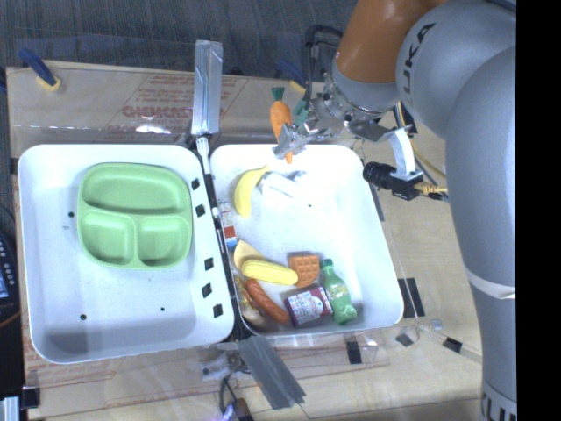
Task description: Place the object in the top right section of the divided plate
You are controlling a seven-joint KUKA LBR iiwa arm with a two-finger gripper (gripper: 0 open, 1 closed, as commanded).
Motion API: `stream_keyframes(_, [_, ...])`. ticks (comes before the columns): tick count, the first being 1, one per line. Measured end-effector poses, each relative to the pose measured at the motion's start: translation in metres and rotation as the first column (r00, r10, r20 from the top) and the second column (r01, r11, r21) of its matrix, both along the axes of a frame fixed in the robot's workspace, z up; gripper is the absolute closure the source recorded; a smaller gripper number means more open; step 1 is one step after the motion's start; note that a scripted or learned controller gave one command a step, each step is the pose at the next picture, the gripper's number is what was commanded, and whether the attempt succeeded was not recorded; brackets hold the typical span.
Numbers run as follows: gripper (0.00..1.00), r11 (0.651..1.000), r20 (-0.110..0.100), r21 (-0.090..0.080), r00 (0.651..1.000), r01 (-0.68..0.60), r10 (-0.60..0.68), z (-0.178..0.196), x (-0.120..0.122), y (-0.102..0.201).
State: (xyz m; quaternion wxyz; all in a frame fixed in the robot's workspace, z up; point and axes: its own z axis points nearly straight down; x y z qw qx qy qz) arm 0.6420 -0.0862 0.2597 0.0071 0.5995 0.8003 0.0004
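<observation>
**Carrot lifted at the far rim of the right bin**

Over on the left, the left bin [53, 323] carries the green divided plate [136, 213], lying flat with one long section on the far side and two smaller ones nearer the camera; all three look bare, so the plate seems set out ready as the target.

Across the metal divider, the right bin [372, 235] holds a banana [245, 189] near its far left. A heap sits at its near edge: a second banana [267, 273], a waffle-like piece [304, 267], a green bottle [336, 289], a dark jar [307, 305] and a sausage [266, 303].

Above that bin's far rim hangs the gripper [294, 139], its fingers closed around a toy carrot [280, 123], which stands roughly upright with its green top uppermost. Judging by this, the pick looks done and the carry leftward to the plate remains.
</observation>
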Motion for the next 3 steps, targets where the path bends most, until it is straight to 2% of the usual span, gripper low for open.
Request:
stream_keyframes(1, [1.0, 1.0, 0.005, -0.002, 1.0, -0.004, 0.004, 0.009, 0.001, 0.0])
stream_keyframes(2, [1.0, 0.923, -0.01, 0.005, 0.923, -0.386, 0.386, 0.122, 0.015, -0.03])
stream_keyframes(3, [1.0, 0.921, -0.01, 0.004, 0.921, -0.39, 0.39, 0.132, 0.016, -0.029])
